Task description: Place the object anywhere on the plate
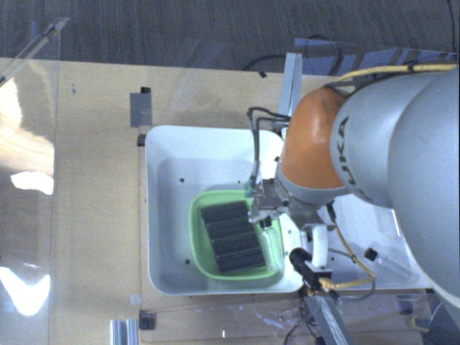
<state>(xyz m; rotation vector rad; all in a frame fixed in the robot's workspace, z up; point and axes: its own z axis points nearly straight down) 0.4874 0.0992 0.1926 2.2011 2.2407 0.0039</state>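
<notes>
My own arm [374, 149] covers the right bin [374, 236]. In the left bin [165, 192], a dark ridged object [230, 237] lies on the green plate [198, 228]. My jaws' state: cannot tell.

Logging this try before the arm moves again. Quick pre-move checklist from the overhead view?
1. Green square plastic plate inside the left white bin: ok.
2. Dark grey ribbed rectangular block lying on the plate: ok.
3. Block within the plate rim, not hanging over it: ok.
4. Gripper over the plate's right edge, beside the block: ok.
5. Gripper free of the block: cannot tell, the wrist hides the contact.
6. Cable clear of the plate: ok.
</notes>
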